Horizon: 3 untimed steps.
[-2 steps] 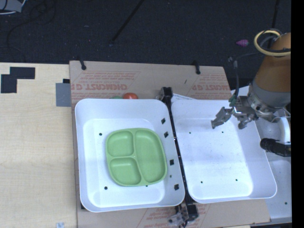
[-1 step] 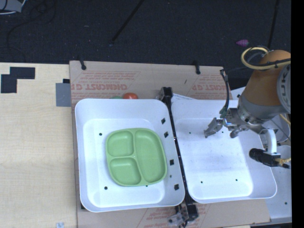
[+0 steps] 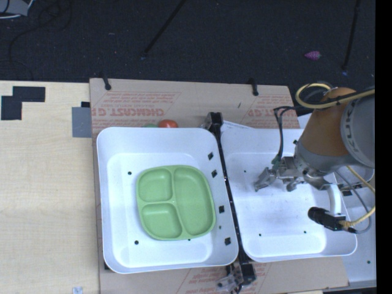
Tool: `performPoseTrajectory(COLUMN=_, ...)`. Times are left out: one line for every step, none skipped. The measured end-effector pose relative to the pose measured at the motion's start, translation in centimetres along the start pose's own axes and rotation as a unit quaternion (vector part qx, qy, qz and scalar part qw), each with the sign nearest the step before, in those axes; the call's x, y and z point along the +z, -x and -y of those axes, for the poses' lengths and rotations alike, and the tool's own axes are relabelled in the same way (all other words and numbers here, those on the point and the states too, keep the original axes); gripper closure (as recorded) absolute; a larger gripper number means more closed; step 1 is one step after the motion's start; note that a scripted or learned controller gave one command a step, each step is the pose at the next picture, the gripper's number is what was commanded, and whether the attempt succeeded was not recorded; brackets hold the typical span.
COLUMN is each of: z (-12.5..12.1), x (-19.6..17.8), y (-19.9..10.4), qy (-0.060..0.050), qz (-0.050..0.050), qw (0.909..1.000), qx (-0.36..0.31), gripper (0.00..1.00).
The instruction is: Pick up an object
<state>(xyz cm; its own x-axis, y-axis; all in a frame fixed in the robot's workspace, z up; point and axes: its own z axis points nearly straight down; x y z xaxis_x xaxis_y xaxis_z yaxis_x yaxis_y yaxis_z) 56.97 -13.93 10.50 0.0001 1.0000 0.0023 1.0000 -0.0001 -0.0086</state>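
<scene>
Your pincer (image 3: 269, 179) hangs low over the right bin (image 3: 288, 250), toward its far left part, and you cannot tell how it is set from this angle. The obvious thing to pick, the green divided plate (image 3: 176, 202), lies flat in the middle of the left bin (image 3: 116, 164), well apart. Carry the arm left across the divider, then come down on the plate's rim rather than its flat face.
</scene>
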Motion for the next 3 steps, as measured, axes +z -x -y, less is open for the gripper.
performPoseTrajectory(z=-0.1, x=-1.3, y=0.2, qy=0.002, qz=0.000, qw=1.0000, qx=0.002, gripper=1.00)
performPoseTrajectory(z=-0.9, x=-6.2, y=0.8, qy=0.005, qz=0.002, qw=1.0000, qx=0.001, gripper=1.00)
performPoseTrajectory(z=-0.2, x=-12.3, y=1.1, qy=0.006, qz=0.002, qw=1.0000, qx=0.000, gripper=1.00)
